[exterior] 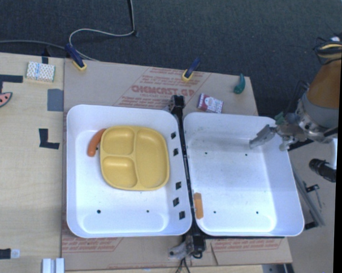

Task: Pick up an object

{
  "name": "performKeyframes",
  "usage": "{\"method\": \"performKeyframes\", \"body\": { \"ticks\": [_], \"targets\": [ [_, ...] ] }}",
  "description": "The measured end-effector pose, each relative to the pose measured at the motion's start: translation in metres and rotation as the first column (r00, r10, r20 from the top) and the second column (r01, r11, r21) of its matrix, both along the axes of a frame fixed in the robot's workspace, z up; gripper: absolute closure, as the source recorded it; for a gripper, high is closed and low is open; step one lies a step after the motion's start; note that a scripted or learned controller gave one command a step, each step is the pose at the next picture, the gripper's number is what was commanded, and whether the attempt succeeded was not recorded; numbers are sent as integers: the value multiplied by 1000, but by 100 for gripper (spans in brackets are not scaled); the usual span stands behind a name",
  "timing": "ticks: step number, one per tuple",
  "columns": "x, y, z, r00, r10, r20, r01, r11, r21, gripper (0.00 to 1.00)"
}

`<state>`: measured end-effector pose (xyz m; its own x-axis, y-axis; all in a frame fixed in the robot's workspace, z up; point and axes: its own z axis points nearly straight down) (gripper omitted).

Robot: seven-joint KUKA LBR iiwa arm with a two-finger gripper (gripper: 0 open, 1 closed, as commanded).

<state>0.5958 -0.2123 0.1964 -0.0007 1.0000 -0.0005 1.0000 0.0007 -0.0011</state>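
We take the small orange carrot-like piece (198, 205) as the likeliest pick: it lies in the right bin (280, 223), tight against the left wall at about eight o'clock. It looks light, smooth and probably rigid plastic, so we would pinch it across its narrow middle, though the wall beside it crowds one finger. In the left bin (77, 214), a yellow three-compartment plate (135, 158) sits at centre, glossy, stiff and too wide except at its rim; an orange sausage-shaped toy (94, 142) touches its nine o'clock edge. The gripper (268, 135) hovers at the right bin's one o'clock; we cannot tell its grip state.
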Motion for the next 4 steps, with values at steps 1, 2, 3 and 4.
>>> {"method": "performKeyframes", "body": {
  "ticks": [1, 2, 3, 4],
  "targets": [
    [-3, 65, -85, 1000, 1, -2, -1, 1000, 2, 0],
    [-2, 65, -75, 1000, 2, -2, -2, 1000, 2, 100],
    [-2, 65, -75, 1000, 2, -1, -2, 1000, 2, 0],
    [32, 112, -111, 1000, 2, 3, -2, 1000, 1, 0]
  ]
}}
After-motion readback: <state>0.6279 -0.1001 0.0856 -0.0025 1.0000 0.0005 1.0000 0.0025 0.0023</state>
